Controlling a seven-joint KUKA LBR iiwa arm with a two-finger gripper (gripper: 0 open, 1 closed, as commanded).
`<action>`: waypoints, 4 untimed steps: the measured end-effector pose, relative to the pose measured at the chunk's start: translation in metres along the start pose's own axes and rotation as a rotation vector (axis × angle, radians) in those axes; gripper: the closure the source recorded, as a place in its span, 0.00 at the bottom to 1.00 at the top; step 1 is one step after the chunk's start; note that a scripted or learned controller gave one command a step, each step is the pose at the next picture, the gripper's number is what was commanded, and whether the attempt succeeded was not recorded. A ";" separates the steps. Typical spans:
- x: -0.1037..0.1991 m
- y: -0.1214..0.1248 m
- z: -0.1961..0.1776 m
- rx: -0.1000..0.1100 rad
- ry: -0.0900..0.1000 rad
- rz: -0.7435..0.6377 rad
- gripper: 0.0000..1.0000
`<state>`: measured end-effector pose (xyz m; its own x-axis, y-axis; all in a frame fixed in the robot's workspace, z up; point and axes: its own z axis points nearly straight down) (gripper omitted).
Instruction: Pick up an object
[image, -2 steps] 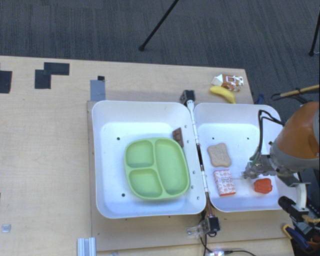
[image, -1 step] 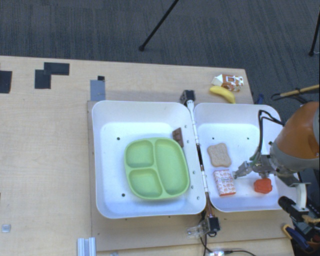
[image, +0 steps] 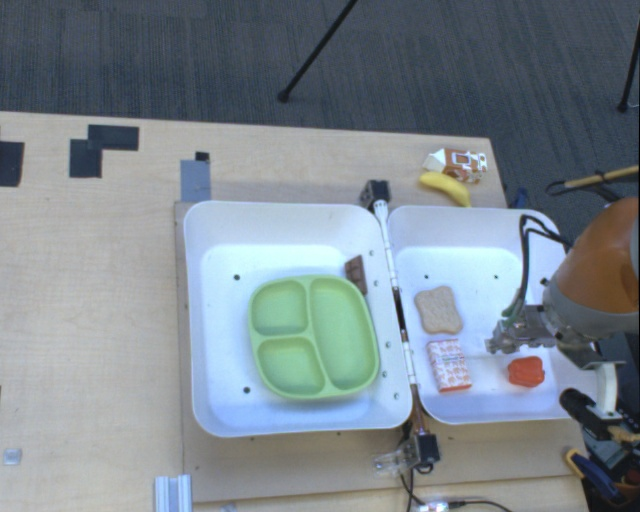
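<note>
The pale wooden bench (image: 90, 330) carries two shallow white bins side by side. The left bin (image: 215, 330) holds a smooth green divided plate (image: 313, 338) with rounded corners and three compartments, lying near the bin's right wall; a small brown block (image: 355, 268) sits just beyond the plate's far right corner. The right bin (image: 470, 235) holds three small things: a flat tan bread slice (image: 438, 309) near the middle, a red-and-white printed carton (image: 449, 365) close to the near edge, and a glossy red-orange lump (image: 526, 372) toward the near right corner. The gripper (image: 512, 337) hovers low just above that lump, between it and the bread. Whether it is released or clenched cannot be told, and nothing is lifted, so the pick looks undone.
</note>
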<state>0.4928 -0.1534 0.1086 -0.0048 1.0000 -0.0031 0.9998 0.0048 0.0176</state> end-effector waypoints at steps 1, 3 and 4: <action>0.000 0.000 0.000 0.000 0.000 0.000 0.00; 0.063 -0.001 0.010 0.001 -0.001 0.001 1.00; 0.098 -0.003 -0.077 0.014 0.004 -0.001 1.00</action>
<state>0.4879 -0.0556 0.1850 -0.0061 1.0000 0.0006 1.0000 0.0061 0.0041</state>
